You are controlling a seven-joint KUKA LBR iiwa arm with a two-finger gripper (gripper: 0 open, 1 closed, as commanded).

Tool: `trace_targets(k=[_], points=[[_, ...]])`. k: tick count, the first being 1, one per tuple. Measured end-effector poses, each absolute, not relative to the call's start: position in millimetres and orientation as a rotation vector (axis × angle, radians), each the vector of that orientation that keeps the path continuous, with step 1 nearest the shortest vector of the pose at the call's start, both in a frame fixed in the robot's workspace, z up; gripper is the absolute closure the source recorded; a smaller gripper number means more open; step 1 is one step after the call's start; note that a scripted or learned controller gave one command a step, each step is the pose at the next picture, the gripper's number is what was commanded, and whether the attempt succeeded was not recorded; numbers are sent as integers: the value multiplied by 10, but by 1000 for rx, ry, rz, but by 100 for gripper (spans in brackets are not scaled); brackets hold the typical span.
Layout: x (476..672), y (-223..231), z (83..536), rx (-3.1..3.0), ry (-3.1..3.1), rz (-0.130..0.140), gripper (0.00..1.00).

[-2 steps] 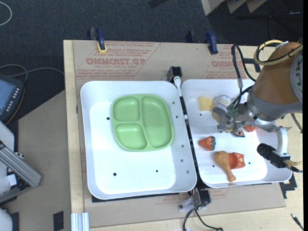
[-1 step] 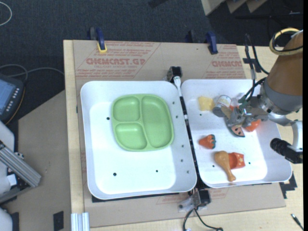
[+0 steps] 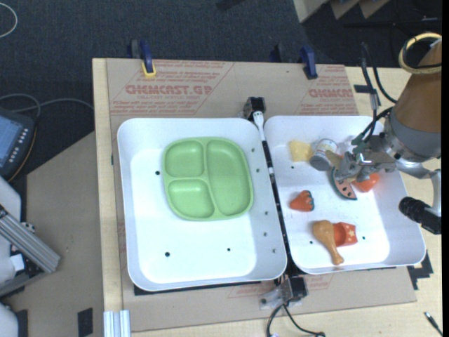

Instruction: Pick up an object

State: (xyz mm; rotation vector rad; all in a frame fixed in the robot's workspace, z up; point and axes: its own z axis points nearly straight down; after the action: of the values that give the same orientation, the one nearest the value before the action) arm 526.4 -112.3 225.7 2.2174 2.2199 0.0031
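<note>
Two white bins sit side by side. Nearest in the right bin (image 3: pixel 393 255) lie a chicken drumstick (image 3: pixel 327 236) touching a red block (image 3: pixel 346 234), then a strawberry (image 3: pixel 302 201). Farther back, the gripper (image 3: pixel 349 166) hangs over a watermelon slice (image 3: pixel 346 186), a red piece and a metal can (image 3: pixel 323 154); I cannot tell its opening or hold. Crowding here could cause a missed or glancing grab.
</note>
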Motion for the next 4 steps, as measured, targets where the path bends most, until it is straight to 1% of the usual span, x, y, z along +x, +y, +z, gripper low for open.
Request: trace_targets(k=[1, 2, 3, 4], points=[[5248, -601, 2157, 2219, 2229, 0, 100], [5110, -43, 2117, 2219, 2230, -1, 100], [5074, 483, 2108, 2218, 2230, -1, 100], [5168, 649, 2284, 2219, 2222, 2, 100]])
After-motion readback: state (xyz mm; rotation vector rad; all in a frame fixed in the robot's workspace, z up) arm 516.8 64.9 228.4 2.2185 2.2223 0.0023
